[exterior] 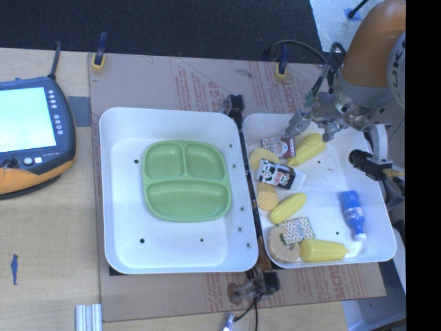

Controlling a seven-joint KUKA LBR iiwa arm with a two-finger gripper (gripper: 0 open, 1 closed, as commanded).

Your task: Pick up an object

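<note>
jaws [315, 121] hang over the far edge of the right bin [375, 254], fingers splayed a bit, looks part open w/ nothing between them. tips sit just above the far end of a yellow corn piece [307, 149], so prob that's the pick target; can't tell if touching it yet.

right next to that corn, toward the bin's inner edge: a small red-white packet [277, 145], and below it a black-and-white carton [276, 176] lying tilted on a pale yellow round thing [260, 158]. stuff is crowded along the inner side, so a grasp there risks nudging neighbours; the corn's free end near the far edge gives the fingers more room, which is likely why the arm comes in there.

further toward the near edge: second corn piece [288, 207], a patterned packet [297, 229] on a cookie [281, 245], a yellow block [322, 251] in the near corner area. blue bottle [352, 212] lies alone by the outer edge, well apart from the rest.

left bin [120, 240] carries a green divided plate [185, 181] in its middle. tablet controller [31, 131] sits at the table's left edge.
</note>
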